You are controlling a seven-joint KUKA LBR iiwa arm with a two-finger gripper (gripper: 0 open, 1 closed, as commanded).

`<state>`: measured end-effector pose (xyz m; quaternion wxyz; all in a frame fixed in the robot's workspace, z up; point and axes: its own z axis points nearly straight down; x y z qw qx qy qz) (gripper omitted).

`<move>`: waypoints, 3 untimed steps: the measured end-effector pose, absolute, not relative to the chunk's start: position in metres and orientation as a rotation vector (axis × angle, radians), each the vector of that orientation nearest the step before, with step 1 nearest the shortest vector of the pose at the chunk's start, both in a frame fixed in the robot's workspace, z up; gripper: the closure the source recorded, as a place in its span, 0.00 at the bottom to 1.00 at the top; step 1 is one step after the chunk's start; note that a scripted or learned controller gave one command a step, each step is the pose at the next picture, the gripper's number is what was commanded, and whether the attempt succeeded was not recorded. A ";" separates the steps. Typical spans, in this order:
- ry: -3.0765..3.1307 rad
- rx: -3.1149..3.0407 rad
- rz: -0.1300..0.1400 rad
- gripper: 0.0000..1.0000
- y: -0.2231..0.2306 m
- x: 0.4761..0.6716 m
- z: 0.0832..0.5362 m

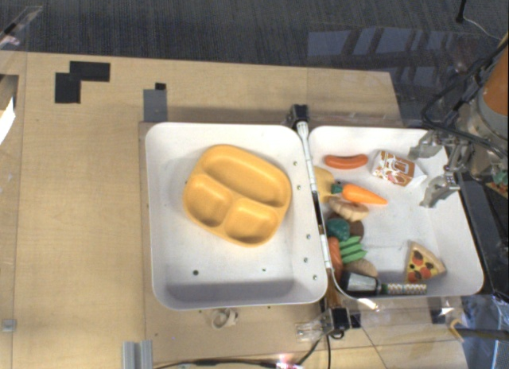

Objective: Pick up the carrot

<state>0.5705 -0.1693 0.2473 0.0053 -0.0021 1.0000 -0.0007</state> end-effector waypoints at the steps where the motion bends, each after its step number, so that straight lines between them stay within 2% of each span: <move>1: 3.141 -0.136 0.009 0.00 -0.125 0.620 0.116; 2: 3.123 -0.064 -0.003 0.00 -0.100 0.580 0.091; 3: 3.108 0.067 -0.005 0.00 -0.098 0.520 0.093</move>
